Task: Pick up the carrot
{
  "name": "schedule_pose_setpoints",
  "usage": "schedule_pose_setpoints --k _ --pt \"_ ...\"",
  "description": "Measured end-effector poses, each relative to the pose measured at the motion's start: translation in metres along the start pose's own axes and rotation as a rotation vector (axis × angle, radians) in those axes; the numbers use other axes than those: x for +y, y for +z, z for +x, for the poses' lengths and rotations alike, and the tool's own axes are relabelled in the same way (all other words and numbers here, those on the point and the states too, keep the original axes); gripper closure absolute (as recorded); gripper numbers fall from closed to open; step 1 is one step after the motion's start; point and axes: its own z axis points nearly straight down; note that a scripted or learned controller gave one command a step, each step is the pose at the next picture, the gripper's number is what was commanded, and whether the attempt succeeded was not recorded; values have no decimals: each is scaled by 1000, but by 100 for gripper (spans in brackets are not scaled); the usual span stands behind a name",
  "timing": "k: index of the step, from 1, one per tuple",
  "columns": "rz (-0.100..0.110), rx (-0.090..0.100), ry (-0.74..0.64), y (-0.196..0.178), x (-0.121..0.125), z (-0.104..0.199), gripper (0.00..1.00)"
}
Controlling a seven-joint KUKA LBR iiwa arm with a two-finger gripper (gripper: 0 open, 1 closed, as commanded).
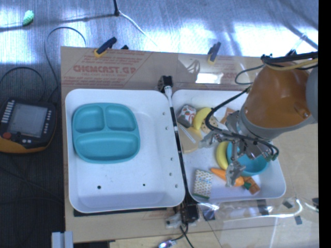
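Poised low over the near right part of the right bin [276, 190], the claw [235, 172] is seen with its tips reaching down onto the carrot [227, 175], which lies flat on the bin floor. Whether its fingers are spread or pressed together cannot be told, since the tips are small and blurred against the clutter. The carrot is found just in front of a yellow banana [222, 154] and beside a blue bowl [254, 164], with a patterned packet [203, 182] to its left and a small orange and green item [252, 186] to its right. A second banana [200, 117] is seen farther back in the same bin. The left bin [103, 185] bears a blue divided tray [105, 132].

The approach is judged to be done, or nearly so, with the claw brought to the carrot. The carrot is not yet lifted; a firm closing on it and the raising clear of the bin are judged to be left.
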Motion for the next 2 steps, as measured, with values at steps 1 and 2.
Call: schedule_pose_setpoints --k 1,2 --pt "14 -24 16 103 -62 9 0" --pt "16 -23 12 104 -32 7 0"
